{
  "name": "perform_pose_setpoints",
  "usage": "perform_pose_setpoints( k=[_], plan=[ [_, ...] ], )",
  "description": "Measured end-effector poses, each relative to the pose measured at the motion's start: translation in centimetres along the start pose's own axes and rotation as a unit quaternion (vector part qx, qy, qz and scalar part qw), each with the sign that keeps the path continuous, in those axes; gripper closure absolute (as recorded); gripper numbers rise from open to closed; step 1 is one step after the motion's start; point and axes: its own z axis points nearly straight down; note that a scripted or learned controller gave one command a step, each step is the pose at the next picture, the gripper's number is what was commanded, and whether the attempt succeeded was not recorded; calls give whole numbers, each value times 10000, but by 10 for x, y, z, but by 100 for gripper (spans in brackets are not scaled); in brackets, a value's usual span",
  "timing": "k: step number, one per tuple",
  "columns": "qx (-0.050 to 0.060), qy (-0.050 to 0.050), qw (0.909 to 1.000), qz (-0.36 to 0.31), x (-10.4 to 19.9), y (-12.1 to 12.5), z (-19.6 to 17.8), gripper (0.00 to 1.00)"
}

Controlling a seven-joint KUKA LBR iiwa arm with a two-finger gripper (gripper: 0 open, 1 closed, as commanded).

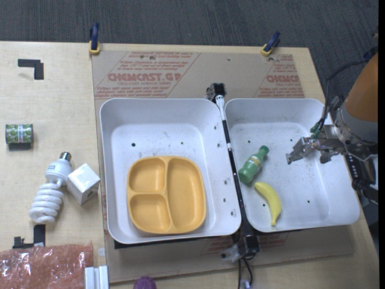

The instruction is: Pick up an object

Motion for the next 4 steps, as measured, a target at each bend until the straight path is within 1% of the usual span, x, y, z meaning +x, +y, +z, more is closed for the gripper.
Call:
perform_pose_setpoints(
  k=[1,2,3,4],
  plan=[
    [3,1,10000,8,5,24,96,0],
    [0,2,10000,11,53,-29,115,0],
    [-12,0,10000,22,53,-27,105,100],
    [-10,-2,10000,-2,47,23,114,100]
  ],
)
